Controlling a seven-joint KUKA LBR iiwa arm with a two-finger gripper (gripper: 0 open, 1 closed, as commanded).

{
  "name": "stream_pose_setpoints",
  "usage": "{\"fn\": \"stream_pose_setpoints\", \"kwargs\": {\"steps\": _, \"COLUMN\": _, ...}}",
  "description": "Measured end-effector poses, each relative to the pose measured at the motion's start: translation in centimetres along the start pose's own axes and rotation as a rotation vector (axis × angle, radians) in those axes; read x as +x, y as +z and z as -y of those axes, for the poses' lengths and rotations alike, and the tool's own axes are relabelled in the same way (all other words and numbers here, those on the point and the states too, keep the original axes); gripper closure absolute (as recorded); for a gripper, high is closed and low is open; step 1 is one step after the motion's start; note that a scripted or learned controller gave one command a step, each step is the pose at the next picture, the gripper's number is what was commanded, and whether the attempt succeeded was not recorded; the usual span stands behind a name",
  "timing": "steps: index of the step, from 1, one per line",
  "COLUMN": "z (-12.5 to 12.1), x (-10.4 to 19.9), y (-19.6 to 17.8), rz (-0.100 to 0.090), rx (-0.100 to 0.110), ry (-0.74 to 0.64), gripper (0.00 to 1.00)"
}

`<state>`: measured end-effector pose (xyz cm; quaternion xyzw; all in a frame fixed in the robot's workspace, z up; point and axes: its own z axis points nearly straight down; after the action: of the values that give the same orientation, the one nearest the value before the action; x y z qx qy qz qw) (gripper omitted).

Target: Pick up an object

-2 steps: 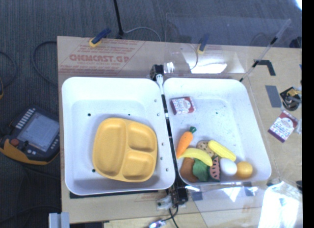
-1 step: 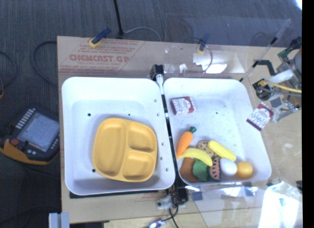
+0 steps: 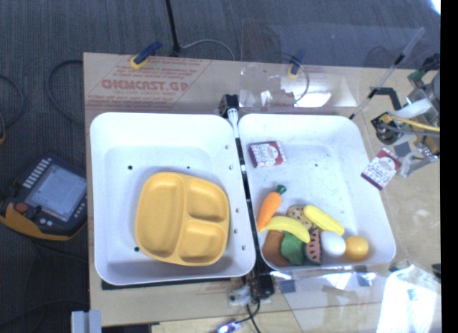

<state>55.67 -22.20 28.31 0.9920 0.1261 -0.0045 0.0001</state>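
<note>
A: Where are the things to pick from?

B: In the right shallow white bin [image 3: 336, 134], crowded at its near end: an orange toy carrot with a green top [image 3: 268, 208], a curved yellow toy banana [image 3: 288, 226], a second yellow piece [image 3: 323, 219], a white egg shape [image 3: 332, 243] and a round orange ball [image 3: 356, 247], touching one another. A small red and white packet [image 3: 266, 154] lies apart, near the far end.

A: And the other bin?

B: The left shallow white bin [image 3: 114, 145] bears a yellow plastic tray with three compartments [image 3: 182, 217].

A: The gripper?

B: Some rig hardware sits at the right edge, outside the bins; whether it grips anything, I cannot tell.
</note>
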Motion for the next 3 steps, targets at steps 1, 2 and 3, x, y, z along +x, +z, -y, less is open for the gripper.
{"fn": "stream_pose_setpoints", "kwargs": {"steps": 1, "z": 0.0, "x": 0.0, "y": -0.8, "rz": 0.005, "rx": 0.001, "ry": -0.002, "gripper": 1.00}}
{"fn": "stream_pose_setpoints", "kwargs": {"steps": 2, "z": 0.0, "x": 0.0, "y": -1.6, "rz": 0.009, "rx": 0.002, "ry": -0.004, "gripper": 1.00}}
{"fn": "stream_pose_setpoints", "kwargs": {"steps": 3, "z": 4.0, "x": -6.5, "y": -0.1, "rz": -0.004, "rx": 0.000, "ry": 0.052, "gripper": 1.00}}
